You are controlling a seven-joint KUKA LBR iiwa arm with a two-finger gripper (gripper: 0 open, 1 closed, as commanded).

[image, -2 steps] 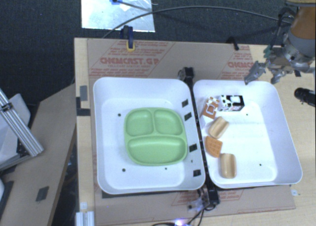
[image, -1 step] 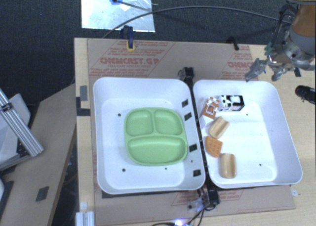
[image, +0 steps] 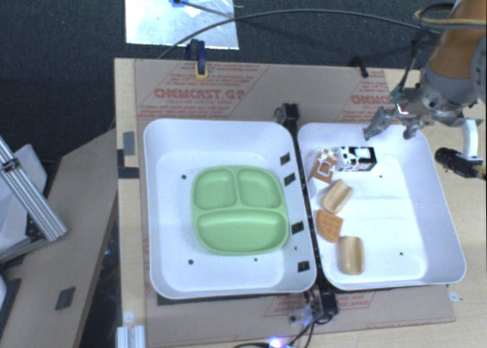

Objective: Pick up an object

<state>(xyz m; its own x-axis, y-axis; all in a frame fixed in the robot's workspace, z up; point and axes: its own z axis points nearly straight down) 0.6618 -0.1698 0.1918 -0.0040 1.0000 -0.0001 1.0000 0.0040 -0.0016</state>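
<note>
My gripper [image: 393, 123] hangs over the far edge of the right bin [image: 426, 209], its two fingers spread open with nothing between them. Below and left of it, in the right bin, lie several small items: a black-and-white patterned block [image: 358, 158], an orange-and-white piece [image: 326, 166], a tan bread-like roll [image: 336, 196], an orange waffle-like square [image: 329, 225] and a second tan roll [image: 351, 254]. They cluster along the bin's left side, apart from the gripper.
The left bin [image: 167, 209] holds a green divided plate [image: 240, 210]. Black clips [image: 297, 228] line the seam between the bins. A cable arcs across the dark background above. An aluminium frame [image: 27, 190] stands at the far left.
</note>
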